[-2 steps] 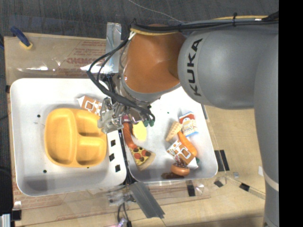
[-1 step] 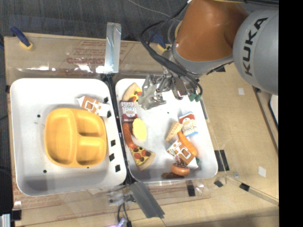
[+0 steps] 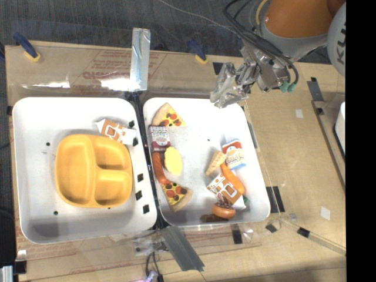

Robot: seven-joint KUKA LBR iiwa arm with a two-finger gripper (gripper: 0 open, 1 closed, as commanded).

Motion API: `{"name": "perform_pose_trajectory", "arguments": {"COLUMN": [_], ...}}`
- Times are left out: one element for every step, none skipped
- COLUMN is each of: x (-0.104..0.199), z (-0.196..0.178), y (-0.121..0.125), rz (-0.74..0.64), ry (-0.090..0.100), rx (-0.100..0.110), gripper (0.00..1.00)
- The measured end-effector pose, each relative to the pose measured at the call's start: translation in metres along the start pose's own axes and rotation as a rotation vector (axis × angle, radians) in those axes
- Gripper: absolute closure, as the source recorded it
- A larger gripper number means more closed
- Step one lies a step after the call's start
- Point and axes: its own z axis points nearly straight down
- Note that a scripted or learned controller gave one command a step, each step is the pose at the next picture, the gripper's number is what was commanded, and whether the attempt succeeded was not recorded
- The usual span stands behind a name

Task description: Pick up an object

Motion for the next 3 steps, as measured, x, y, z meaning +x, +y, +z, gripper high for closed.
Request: {"name": "perform_pose_trajectory", "arguments": {"x": [-0.044,-0.001,-0.032], "z": [0.038,0.108,0.047], "y": [0.024,0.094,-0.002], "rz": [-0.089,-0.117,-0.222], "ry": [0.004,0.008,-0.002], "rx": [-0.005,-0.008,0.001], "gripper": [1.00,1.00,1.00]}}
